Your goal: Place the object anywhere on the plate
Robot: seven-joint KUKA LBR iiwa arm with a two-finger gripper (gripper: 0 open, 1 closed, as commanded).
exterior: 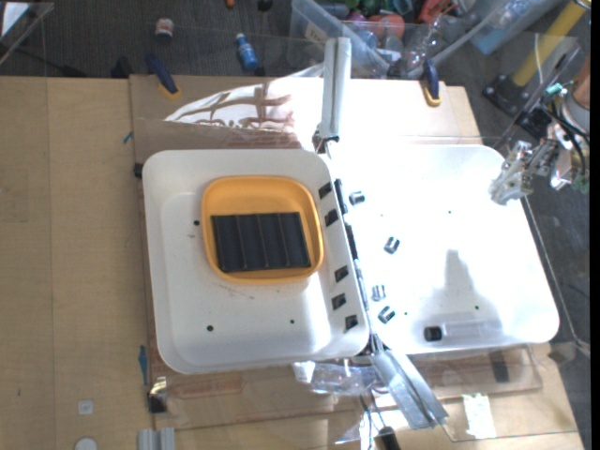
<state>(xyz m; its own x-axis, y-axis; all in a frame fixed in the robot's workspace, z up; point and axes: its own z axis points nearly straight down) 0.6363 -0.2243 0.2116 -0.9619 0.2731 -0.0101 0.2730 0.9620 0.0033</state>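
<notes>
camera view: black object (260, 241) on plate (217, 202)

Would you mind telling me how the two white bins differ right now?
The left shallow white bin holds an orange square plate with a black ribbed rectangular object lying on it. The right shallow white bin holds small scattered dark pieces and looks brighter. Both are white and shallow.

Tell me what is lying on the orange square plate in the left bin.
A black ribbed rectangular slab lies flat on the orange square plate, covering most of its floor; whatever lies beneath the slab is hidden.
</notes>
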